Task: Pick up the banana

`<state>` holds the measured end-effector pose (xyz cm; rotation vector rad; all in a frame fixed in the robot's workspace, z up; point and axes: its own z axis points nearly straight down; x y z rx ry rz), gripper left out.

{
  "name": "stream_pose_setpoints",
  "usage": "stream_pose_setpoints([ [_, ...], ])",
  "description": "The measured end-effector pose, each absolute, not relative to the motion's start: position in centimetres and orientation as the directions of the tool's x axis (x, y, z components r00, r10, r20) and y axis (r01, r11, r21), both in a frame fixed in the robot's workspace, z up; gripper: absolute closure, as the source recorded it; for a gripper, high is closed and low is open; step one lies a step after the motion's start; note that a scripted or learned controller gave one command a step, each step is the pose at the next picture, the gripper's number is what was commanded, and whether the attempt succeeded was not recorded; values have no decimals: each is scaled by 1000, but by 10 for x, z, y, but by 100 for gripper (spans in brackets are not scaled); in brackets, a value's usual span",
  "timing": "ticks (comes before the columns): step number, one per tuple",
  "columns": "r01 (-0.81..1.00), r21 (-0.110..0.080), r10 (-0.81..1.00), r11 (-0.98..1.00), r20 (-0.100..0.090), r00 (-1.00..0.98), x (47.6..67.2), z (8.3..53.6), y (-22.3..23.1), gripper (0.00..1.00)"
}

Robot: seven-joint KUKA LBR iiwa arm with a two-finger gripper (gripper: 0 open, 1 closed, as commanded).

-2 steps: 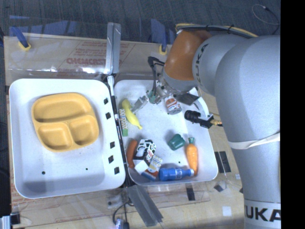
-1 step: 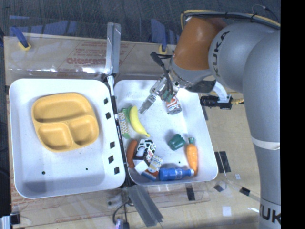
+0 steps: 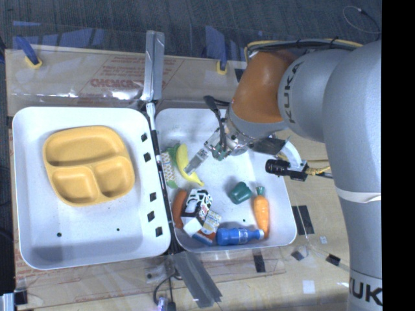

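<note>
The two white bins (image 3: 84,251) look like smooth, slightly glossy plastic. The yellow divided tray (image 3: 87,164) is matt plastic. The banana (image 3: 186,167) and carrot (image 3: 260,214) have a smooth, toy-like sheen, probably plastic. The arm (image 3: 337,89) has satin grey casing; the bench (image 3: 78,76) looks like bare wood under clear film.

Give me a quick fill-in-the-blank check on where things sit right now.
1. The banana lies in the ____ bin.
2. The yellow tray has ____ compartments.
3. The carrot lies just right of the ____ bottle.
4. The end effector hovers close to the ____.

Missing words: right; three; blue; banana
</note>
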<state>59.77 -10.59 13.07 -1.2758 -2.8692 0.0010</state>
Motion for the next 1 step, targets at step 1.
stream_pose_setpoints([
  [1,732,0,732,681,-1,-681,619,92,-99,0],
])
